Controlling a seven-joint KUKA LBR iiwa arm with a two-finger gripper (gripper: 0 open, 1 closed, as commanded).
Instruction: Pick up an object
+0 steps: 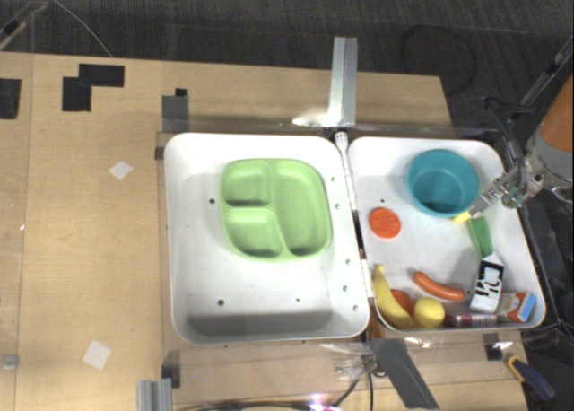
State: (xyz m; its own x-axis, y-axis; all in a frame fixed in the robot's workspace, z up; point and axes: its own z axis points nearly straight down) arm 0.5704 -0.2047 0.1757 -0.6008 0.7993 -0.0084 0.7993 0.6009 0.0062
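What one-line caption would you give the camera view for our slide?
Gripper poised over right bin beside teal bowl; green divided tray fills left bin.

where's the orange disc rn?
The orange disc lies flat in the right bin, near its left wall, just below and left of the teal bowl and above the banana.

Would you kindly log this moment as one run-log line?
gripper: above right bin, beside teal bowl | holding: nothing visible | green tray: left bin
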